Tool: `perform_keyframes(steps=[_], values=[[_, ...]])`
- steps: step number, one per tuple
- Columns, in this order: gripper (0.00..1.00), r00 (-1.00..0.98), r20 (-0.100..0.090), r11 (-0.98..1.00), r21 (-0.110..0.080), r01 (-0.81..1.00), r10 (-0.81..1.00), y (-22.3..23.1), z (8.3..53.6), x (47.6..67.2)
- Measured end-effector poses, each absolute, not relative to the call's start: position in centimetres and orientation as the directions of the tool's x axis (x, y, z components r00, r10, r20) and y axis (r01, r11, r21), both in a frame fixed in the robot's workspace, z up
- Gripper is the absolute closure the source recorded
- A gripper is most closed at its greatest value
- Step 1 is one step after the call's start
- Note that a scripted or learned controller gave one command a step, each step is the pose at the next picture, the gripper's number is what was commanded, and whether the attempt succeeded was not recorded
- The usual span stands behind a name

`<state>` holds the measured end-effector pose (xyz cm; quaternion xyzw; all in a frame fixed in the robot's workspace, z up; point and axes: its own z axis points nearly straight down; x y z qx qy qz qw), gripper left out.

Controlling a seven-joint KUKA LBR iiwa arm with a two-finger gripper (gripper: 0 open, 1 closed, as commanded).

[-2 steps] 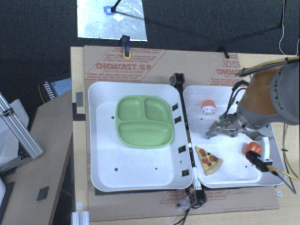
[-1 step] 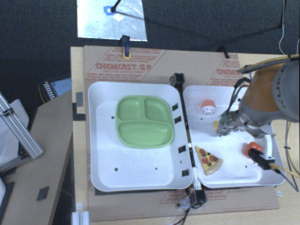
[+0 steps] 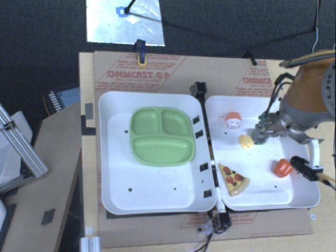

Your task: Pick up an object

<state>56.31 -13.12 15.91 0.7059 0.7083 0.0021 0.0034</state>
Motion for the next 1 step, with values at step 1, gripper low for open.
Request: perform_keyframes(steps=[1], values=[[1.00, -0.004, -0.002, 0.004, 0.007, 1.000, 1.000, -13.15, 20.95, 56.52]])
